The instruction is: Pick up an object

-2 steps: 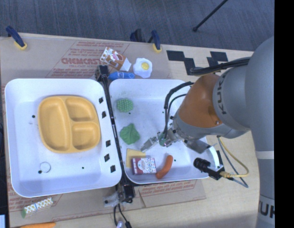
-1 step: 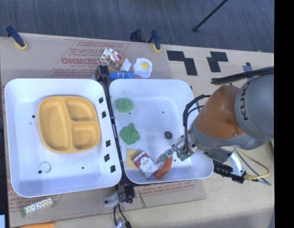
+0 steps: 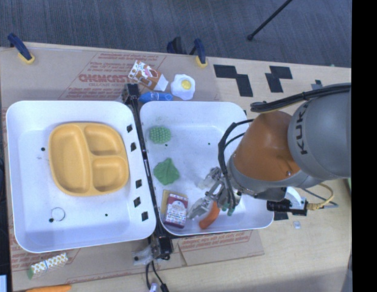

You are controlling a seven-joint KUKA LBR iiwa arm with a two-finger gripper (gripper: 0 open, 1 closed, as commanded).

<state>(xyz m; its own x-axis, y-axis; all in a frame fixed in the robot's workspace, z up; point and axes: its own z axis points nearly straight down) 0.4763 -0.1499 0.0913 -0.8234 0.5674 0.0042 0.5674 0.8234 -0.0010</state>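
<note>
- Tray (image 3: 88, 157) sat in your left bin (image 3: 24, 224), well apart from the work.
- Box (image 3: 175, 210) lay at the right bin's (image 3: 194, 111) near edge.
- Carrot (image 3: 209, 218) lay just beside the box, under the gripper (image 3: 203, 204), touching it.
- Whether the gripper was spread or pinching, you could not tell.
- Step looked like the grasp; next you'd want a firm close, then a straight lift.

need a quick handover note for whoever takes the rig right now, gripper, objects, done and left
Gripper: low in the right bin, near its front edge, right by the carrot. Whether it holds anything cannot be told.
Right bin: carrot and red box at the front, two green pieces further back.
Left bin: yellow tray.
Done: arm has reached the objects.
Left: confirm a grasp, then lift.
</note>
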